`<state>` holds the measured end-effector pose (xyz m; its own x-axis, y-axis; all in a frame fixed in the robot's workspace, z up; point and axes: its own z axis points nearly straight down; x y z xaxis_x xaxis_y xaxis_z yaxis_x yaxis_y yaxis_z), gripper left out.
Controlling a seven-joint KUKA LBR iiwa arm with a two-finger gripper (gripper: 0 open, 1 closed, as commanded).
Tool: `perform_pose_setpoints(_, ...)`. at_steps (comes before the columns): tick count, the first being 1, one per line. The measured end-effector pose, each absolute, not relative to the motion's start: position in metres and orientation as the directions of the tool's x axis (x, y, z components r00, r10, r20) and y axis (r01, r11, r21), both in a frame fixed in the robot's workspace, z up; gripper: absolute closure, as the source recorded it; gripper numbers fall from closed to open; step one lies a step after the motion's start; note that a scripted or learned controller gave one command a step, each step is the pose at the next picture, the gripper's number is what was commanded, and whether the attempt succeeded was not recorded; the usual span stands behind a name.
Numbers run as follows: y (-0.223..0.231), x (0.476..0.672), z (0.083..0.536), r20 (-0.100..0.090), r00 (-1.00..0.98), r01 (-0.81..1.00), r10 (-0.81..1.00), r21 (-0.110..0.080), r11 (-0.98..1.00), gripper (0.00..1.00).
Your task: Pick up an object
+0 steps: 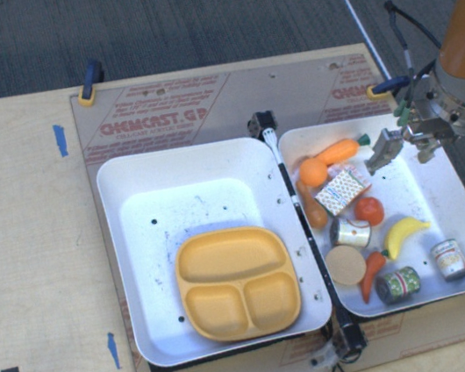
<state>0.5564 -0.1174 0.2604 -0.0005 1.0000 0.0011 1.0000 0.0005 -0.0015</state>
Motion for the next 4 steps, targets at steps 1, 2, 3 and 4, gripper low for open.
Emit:
perform_pose_setpoints(1, -0.144, 0.550, 0.086, -0.001, 0.000, 1.000, 1.000, 0.004, 0.000, 0.00)
perform_pose_setpoints(2, -0.144, 0.552, 0.098, -0.003, 0.001, 1.000, 1.000, 0.009, -0.001, 1.00)
perform_pose_setpoints(3, -0.078, 0.492, 0.185, 0.001, -0.001, 1.000, 1.000, -0.001, 0.001, 1.00)
perform_pose_setpoints(4, 0.002, 0.480, 0.185, 0.002, -0.001, 1.000, 1.000, -0.002, 0.001, 1.00)
